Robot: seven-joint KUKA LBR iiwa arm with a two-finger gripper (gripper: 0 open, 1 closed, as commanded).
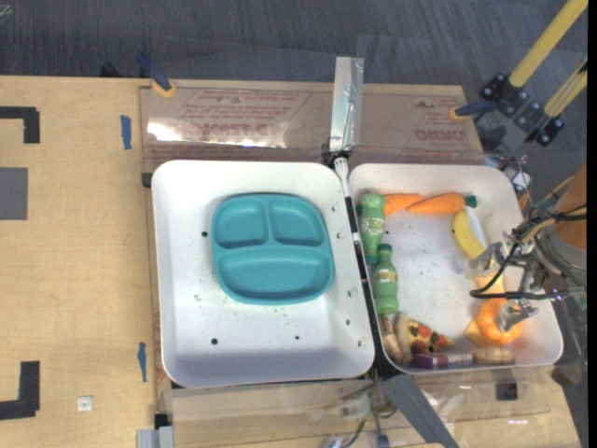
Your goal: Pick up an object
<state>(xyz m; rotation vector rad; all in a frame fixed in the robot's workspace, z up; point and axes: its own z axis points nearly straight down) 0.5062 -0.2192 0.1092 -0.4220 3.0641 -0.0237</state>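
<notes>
The gripper hangs low over the right bin, near its right front corner, just above an orange fruit. Cables and metal parts crowd that spot, so I cannot tell whether the fingers are open, closed, or on anything. Along the right bin's left wall lie two green bottles end to end. A carrot rests by the back wall, with a banana just beside it toward the right. Small toys lie along the front wall. A teal divided plate sits in the middle of the left bin.
</notes>
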